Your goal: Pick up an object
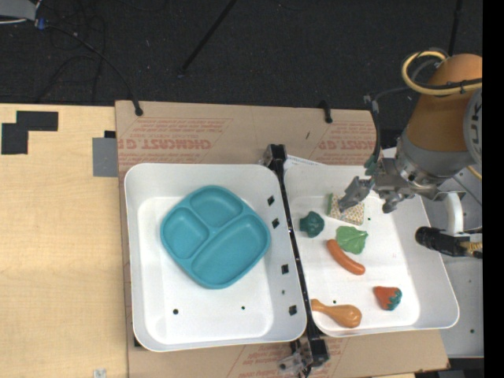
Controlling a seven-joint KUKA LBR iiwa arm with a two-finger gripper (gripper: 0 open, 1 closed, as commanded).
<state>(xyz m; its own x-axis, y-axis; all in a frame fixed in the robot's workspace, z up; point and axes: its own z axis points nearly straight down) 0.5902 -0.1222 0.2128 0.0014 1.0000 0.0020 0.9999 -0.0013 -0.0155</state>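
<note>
You have the arm reaching in from the right of the frame, its orange band high at the upper right, and the gripper hangs over the upper part of the right bin. The jaws stand spread, one finger angled down toward the left and the other toward the right, with nothing between them. The left finger's tip sits right at a small speckled beige block, which lies tilted near the bin's upper middle; you cannot tell from this view whether they touch. Just below that block you see a green leafy toy, and to its left, close to the divider, a dark teal rounded piece. An orange carrot-like piece lies under the green one, its long axis running from upper left to lower right. Near the bin's lower edge a tan drumstick shape lies almost level, narrow end pointing left toward the divider and bulb end to the right. To the right of it sits a small red and teal toy, well apart from the gripper. In the left bin you see a teal divided plate, resting flat and turned at a slant. Both bins rest on the cardboard-covered surface.
</note>
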